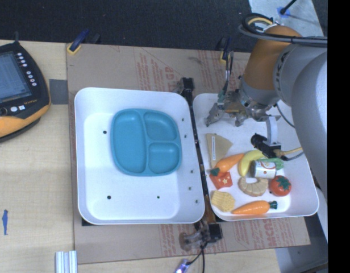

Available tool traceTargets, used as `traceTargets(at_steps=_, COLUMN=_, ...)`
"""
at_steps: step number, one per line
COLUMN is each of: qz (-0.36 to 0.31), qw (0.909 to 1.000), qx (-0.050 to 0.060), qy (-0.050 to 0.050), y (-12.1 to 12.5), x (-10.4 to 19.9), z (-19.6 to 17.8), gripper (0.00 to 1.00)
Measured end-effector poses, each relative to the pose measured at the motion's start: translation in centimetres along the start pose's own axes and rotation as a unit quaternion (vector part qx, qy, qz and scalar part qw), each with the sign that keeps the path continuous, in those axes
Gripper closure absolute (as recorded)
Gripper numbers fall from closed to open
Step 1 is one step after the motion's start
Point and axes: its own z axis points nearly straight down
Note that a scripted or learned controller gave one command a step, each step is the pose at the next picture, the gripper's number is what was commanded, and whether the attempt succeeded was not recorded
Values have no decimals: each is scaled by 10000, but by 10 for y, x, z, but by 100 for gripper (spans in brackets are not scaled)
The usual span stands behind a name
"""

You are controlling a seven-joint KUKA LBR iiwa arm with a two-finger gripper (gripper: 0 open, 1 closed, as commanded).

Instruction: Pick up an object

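- I see the gripper (227,114) hanging over the far end of the right bin (303,209), its metal fingers spread apart with nothing between them.
- Above it, toward the right of the view, the arm (266,61) shows its orange band, and the grey body fills the space beyond.
- Just below the gripper lies a pale wedge (219,147), flat on the bin floor and apart from the fingertips.
- Further below, toward me, the toy food clusters: a carrot (229,163) touching a red piece (221,178), with a banana (252,158) just beside them.
- A small can (265,169) lies on its side by the banana, a round cookie (253,186) under it, and a tomato (280,186) to the right.
- At the near end, furthest from the gripper, sit a waffle-like square (223,200) and a second carrot (252,208).
- To the gripper's left, across the rim, the left bin (90,203) holds a blue divided plate (145,141).
- Well off to the left, a control pendant (13,92) rests on the bench (27,198).
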Motion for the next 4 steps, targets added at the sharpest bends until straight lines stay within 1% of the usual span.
traceTargets(at_steps=1, qz=-12, qw=10000, qx=-10, qy=-6, y=0, x=-1, z=-10, gripper=100)
traceTargets(at_steps=2, qz=-12, qw=10000, qx=-8, qy=-6, y=0, x=-1, z=-10, gripper=0)
traceTargets(at_steps=3, qz=0, qw=10000, qx=24, qy=2, y=-1, x=1, z=0, gripper=0)
traceTargets(at_steps=4, qz=2, qw=10000, qx=21, qy=3, y=0, x=0, z=0, gripper=0)
